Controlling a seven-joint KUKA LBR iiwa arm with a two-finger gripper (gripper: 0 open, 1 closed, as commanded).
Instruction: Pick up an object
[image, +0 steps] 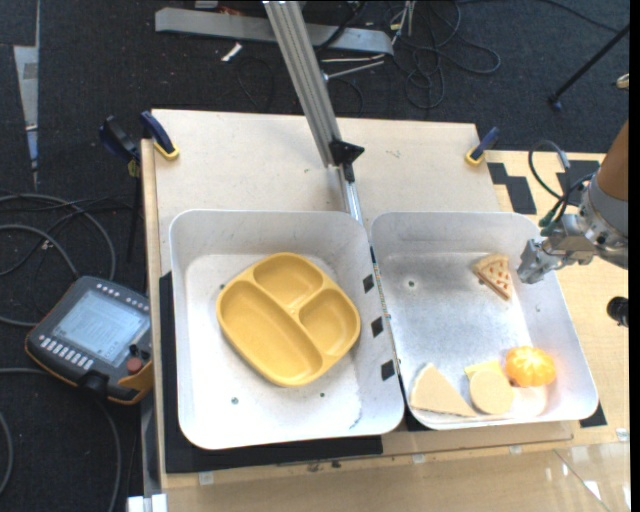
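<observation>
Pizza slice at right bin's far-right edge, just beside gripper: likely light, stiff plastic toy, pinch across the flat sides; can't tell jaws' state.

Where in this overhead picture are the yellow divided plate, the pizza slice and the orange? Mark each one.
yellow divided plate (289, 318): camera view, on the ridge between its compartments.
pizza slice (494, 274): camera view, middle of the wedge.
orange (529, 367): camera view, centre of the fruit's top.
</observation>
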